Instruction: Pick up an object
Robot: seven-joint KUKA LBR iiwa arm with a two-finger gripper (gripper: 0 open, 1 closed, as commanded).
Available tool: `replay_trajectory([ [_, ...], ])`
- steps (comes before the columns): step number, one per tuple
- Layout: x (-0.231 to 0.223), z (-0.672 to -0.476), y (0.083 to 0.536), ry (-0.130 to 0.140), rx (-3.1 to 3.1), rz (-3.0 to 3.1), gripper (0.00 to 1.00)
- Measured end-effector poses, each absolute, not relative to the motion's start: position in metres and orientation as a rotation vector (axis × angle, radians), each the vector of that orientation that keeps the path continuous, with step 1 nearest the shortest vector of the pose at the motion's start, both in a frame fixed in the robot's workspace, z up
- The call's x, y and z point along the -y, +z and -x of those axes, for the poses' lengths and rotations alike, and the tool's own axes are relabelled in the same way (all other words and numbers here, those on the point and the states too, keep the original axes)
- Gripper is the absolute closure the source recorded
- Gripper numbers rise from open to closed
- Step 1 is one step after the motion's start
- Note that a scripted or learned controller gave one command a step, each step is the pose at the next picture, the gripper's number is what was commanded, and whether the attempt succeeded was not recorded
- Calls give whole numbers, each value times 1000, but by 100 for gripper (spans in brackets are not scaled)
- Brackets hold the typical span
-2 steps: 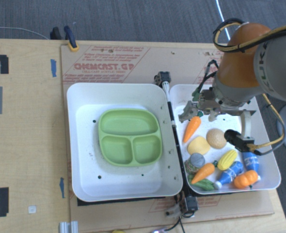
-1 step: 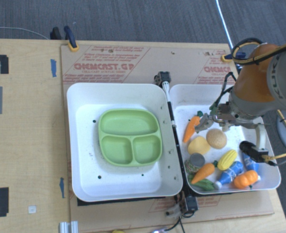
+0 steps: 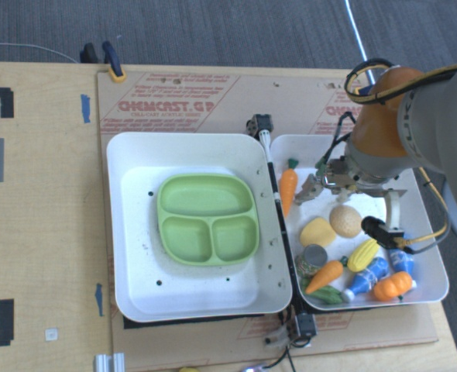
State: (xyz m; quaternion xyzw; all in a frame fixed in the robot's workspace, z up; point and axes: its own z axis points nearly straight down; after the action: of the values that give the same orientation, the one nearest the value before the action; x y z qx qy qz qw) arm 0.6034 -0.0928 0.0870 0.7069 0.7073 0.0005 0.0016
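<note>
Carrot (image 3: 288, 190) lies just left of the fingers (image 3: 315, 184), seemingly apart.

— Mounted above the bench (image 3: 42, 208), looking down at a slant.
— Far enough to take in both bins: left bin (image 3: 128, 208), right bin (image 3: 430, 231) (arm (image 3: 422, 122) entering from the right).

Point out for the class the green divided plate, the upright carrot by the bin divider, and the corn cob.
green divided plate (image 3: 207, 198): camera view, top compartment floor.
upright carrot (image 3: 288, 188): camera view, orange body, mid-length.
corn cob (image 3: 362, 255): camera view, yellow kernels, middle.
</note>
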Motion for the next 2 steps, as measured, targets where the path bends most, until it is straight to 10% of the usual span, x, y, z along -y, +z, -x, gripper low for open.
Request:
replay_trajectory([
  [1,100,-481,87,5,-2216,-2219,0],
  [2,102,-483,98,8,-2207,-2215,100],
])
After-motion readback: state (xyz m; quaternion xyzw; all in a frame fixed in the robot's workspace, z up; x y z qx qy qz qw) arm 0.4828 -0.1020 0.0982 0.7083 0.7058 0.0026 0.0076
